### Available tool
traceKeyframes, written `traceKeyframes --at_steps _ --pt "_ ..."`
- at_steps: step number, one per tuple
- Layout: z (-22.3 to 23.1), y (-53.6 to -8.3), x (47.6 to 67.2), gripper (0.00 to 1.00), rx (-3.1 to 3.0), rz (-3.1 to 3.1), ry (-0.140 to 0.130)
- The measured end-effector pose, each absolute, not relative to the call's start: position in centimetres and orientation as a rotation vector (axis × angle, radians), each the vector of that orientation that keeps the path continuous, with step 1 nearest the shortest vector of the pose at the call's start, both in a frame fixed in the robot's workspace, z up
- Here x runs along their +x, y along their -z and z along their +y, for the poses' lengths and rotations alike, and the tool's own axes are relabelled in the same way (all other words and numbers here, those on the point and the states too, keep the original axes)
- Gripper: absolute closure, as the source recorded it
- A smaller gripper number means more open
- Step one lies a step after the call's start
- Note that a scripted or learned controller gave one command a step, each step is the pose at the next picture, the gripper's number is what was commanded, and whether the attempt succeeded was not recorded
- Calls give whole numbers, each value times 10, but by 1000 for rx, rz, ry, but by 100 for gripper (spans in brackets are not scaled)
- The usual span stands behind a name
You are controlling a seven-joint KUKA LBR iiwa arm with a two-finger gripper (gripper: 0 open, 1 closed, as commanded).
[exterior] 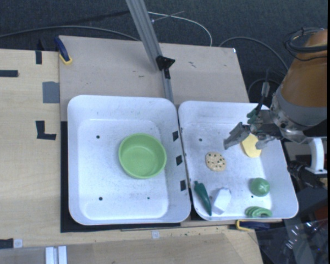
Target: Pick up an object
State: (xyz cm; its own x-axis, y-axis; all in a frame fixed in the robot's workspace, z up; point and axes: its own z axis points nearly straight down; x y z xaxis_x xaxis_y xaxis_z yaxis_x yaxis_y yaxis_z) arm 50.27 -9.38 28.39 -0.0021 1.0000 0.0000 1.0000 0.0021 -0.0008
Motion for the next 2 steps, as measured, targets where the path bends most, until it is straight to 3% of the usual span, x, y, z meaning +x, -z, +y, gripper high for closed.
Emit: traceKeyframes --at_steps 1,2 --pt "-94 -284 503 0 -2218 -2223 -2" --pt "-96 -240 498 0 -2218 -2219 -6"
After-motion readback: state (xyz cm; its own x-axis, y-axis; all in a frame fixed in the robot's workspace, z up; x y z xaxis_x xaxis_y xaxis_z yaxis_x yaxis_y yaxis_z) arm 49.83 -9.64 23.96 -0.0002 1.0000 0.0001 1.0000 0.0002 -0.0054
